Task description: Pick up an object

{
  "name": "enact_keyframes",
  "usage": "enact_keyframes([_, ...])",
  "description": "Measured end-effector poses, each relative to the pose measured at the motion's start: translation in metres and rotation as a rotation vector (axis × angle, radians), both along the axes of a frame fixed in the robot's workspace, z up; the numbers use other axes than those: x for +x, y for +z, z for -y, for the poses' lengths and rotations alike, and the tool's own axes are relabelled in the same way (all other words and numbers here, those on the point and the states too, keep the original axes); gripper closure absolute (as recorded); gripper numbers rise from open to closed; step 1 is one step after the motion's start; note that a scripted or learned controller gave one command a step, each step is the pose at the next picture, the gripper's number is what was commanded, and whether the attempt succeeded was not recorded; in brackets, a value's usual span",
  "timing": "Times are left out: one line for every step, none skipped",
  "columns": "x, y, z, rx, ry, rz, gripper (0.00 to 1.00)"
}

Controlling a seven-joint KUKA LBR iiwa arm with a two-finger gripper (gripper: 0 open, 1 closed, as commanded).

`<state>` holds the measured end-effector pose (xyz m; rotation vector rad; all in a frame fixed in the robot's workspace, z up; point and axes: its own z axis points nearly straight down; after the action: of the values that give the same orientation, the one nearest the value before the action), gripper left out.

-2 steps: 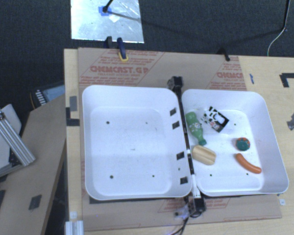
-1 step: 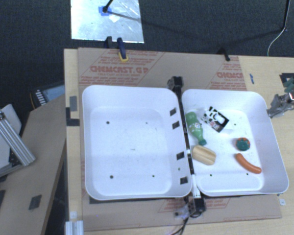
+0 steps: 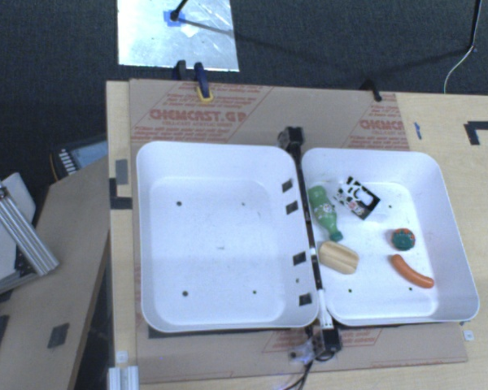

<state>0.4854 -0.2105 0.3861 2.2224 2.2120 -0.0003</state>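
Note:
The right bin (image 3: 451, 218) holds several small objects. A green bottle (image 3: 324, 211) lies near its left wall. A black-and-white patterned item (image 3: 357, 197) sits beside it toward the back. A tan bread-like piece (image 3: 339, 257) lies in front of the bottle. A small teal and red ball-like object (image 3: 403, 239) rests to the right, and an orange sausage shape (image 3: 411, 271) lies in front of it.
The left bin (image 3: 146, 218) sits beside the right one, joined by a black clip strip (image 3: 309, 242). Both stand on a wooden board (image 3: 228, 112). A shiny metal sheet (image 3: 177, 21) lies at the back. An aluminium rail (image 3: 16, 222) stands at the left.

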Motion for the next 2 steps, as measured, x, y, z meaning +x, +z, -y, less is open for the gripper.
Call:
enact_keyframes([0.002, -0.023, -0.064, 0.005, 0.014, -0.003, 1.00])
enact_keyframes([0.003, -0.011, -0.061, 0.002, 0.013, 0.003, 1.00])
